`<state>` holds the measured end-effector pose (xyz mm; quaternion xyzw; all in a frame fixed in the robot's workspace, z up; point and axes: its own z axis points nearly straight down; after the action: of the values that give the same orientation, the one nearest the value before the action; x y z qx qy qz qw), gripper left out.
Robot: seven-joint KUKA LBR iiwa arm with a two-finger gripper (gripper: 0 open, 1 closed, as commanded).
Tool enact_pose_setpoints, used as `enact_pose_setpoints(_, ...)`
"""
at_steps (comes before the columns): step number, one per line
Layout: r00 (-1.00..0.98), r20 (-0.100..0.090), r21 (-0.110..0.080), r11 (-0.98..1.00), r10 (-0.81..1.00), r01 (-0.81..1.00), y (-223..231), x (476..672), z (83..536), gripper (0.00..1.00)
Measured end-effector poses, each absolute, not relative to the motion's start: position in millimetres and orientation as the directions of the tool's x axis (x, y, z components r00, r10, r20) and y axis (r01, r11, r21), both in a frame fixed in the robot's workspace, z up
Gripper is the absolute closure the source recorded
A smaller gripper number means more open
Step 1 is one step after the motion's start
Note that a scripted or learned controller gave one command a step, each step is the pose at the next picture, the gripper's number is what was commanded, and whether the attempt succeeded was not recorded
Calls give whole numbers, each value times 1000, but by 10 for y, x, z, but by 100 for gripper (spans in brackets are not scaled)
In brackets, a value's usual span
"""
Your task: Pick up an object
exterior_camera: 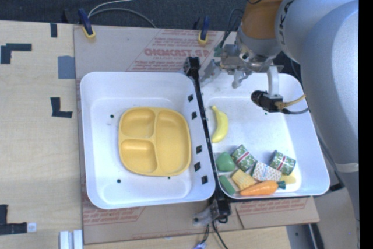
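- Banana [220,124], toy-sized and yellow, looks like the likeliest thing to be picked: it lies alone in the right bin [303,143], tight against the divider between the two bins, with bare white floor on its right side.
- Its long axis runs roughly from the far end of the bin toward the near end, with the curve bulging to the right.
- From where I stand, the claw [236,70] hangs over the far left corner of the right bin, so the banana lies from it toward the near edge, slightly left, not far off.
- Whether the claw is open or closed I cannot tell; the metal parts under the wrist blur together, and nothing shows in its grasp.
- The arm comes in from the right, its thick grey link sweeping across the bin's right side, the orange band [265,6] above the wrist, and the wrist pointing down over the bin's far wall.
- A cluster sits in the near end of the right bin: a carrot [259,188], a green rounded piece [225,161], and small patterned blocks [263,167], all touching or nearly so; I'd judge them harder to single out.
- The left bin [99,143] holds a yellow divided plate [155,141], well apart from the claw.
- Both bins rest on a cardboard sheet on the surface.
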<state>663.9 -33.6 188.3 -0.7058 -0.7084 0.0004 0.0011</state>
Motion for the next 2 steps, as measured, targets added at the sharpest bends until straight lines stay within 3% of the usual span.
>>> enact_pose_setpoints(1,0,-1,-1,0,1000,1000,-288,5998,1839,0)
enact_pose_setpoints(2,0,-1,-1,0,1000,1000,-671,5967,1841,0)
